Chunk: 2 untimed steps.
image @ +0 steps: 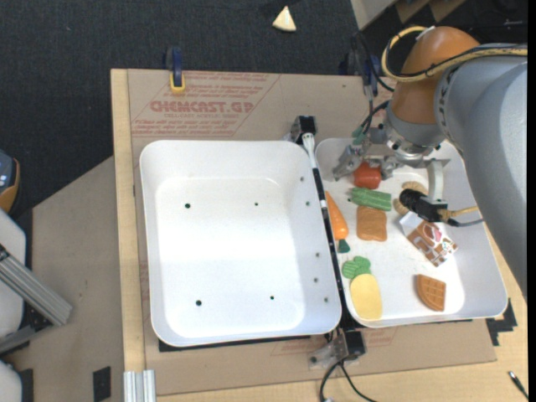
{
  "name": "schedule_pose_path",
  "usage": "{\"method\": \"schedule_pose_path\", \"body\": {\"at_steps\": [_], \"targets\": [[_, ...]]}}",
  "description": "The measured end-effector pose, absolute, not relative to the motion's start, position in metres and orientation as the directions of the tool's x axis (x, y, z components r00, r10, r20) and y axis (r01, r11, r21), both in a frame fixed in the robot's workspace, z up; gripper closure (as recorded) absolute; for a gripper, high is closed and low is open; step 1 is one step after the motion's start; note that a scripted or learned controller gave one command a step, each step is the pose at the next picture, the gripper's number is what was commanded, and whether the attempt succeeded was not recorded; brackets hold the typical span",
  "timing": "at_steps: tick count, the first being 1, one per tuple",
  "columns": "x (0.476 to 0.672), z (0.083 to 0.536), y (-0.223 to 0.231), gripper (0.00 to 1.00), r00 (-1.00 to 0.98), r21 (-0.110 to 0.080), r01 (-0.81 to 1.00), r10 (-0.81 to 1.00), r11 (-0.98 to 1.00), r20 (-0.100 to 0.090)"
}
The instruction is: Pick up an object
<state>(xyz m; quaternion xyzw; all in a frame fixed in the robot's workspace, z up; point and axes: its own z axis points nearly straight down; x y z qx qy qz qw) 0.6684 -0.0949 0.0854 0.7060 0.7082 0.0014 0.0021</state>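
The red round piece [367, 177] is small, glossy and tomato-coloured. It lies toward 11 o'clock in the right bin [481, 287], directly under the gripper [367, 167]. The gripper is down at it, but the wrist covers the view, so I cannot tell whether it is wide, narrow or closed on the piece.

The left bin [159, 224] is a shallow white tray with rounded corners and four small dark dots on its floor. Both bins sit on a brown cardboard sheet [201, 99] printed in red, with a blue clamp [175, 64] on its edge at 11 o'clock. Dark carpet [84, 23] surrounds the bench, and a pale triangular scrap [285, 19] lies on it toward 12 o'clock.

In the right bin, an orange carrot [336, 216] lies along the left wall, at 8 o'clock from the red piece. A small green piece [355, 267] and a yellow oval [365, 296] sit below it, touching. A green pod [370, 198] lies just at 6 o'clock from the red piece, with a tan slab [372, 224] beneath it. Further right are a white-and-brown piece [430, 241] and a brown waffle-like wedge [430, 292].

The grey arm [494, 115] covers the bin's 1 o'clock corner. The red piece's upper edge is hidden by the gripper, and the sheet's print is only partly legible.
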Motion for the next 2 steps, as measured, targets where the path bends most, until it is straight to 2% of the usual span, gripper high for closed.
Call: {"method": "schedule_pose_path", "body": {"at_steps": [1,2], "targets": [[0.668,0.096,-0.096,1.0,-0.002,0.005,1.0,1.0,0.002,-0.001],[0.669,0.193,-0.051,1.0,-0.006,0.012,1.0,1.0,0.006,0.0]]}}
